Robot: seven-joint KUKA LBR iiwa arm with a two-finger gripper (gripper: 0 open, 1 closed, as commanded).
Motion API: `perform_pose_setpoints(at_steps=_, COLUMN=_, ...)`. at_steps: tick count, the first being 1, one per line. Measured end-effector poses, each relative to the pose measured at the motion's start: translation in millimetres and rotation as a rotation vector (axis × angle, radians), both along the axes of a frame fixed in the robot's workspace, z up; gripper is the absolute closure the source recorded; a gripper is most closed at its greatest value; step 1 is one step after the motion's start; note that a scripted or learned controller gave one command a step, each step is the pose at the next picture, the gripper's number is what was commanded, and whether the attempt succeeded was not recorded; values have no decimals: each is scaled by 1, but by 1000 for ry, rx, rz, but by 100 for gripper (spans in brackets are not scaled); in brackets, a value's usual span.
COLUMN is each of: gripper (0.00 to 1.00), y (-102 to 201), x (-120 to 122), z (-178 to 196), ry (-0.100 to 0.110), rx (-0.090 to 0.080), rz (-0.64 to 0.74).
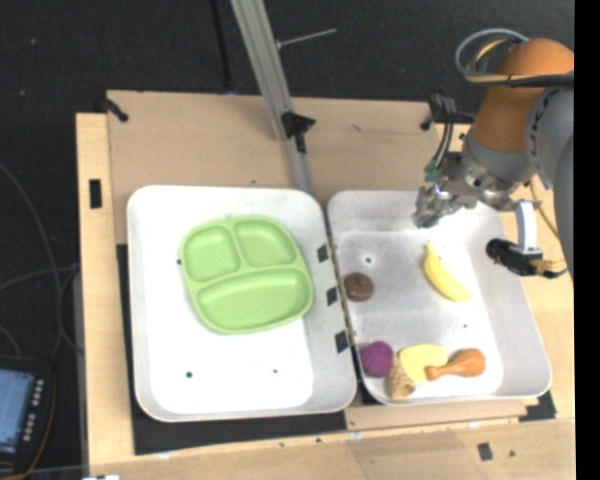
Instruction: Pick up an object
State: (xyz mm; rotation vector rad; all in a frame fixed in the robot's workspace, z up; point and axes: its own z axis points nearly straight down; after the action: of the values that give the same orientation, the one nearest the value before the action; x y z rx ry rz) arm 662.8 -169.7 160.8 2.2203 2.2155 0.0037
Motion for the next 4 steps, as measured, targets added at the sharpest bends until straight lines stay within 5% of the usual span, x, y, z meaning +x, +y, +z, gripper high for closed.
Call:
perform_pose_setpoints(at_steps=2, gripper=100, y=-10, x=0, z=104, ry=-3, rx=-1, rz=4)
perform_pose_setpoints(at_steps=4, gripper=100, y=103, x=5, z=82, ry=5, rx=3, rz=9)
